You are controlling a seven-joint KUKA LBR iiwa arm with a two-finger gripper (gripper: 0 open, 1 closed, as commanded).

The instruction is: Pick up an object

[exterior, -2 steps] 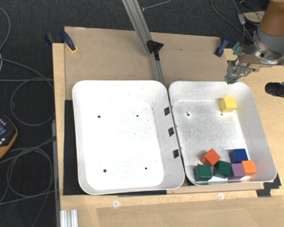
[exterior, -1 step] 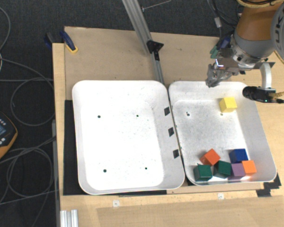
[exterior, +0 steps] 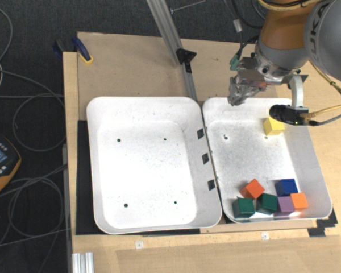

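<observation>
While the gripper is hanging over the far rim of the right bin, nothing is showing between its fingertips, and from this slanted angle I cannot tell whether it is spread or closed. The nearest candidate, a yellow block, is lying alone in the far part of that bin, just beside a black fitting on the arm. Judging from this, a descent here is risking a strike on the rim, since the tool is sitting almost above the edge.

The other blocks are crowding the near corner, touching one another and pressing toward the wall, so fingers are likely finding little room there. The middle of the right bin is offering open floor for moving, and the left bin is lying alongside.
</observation>
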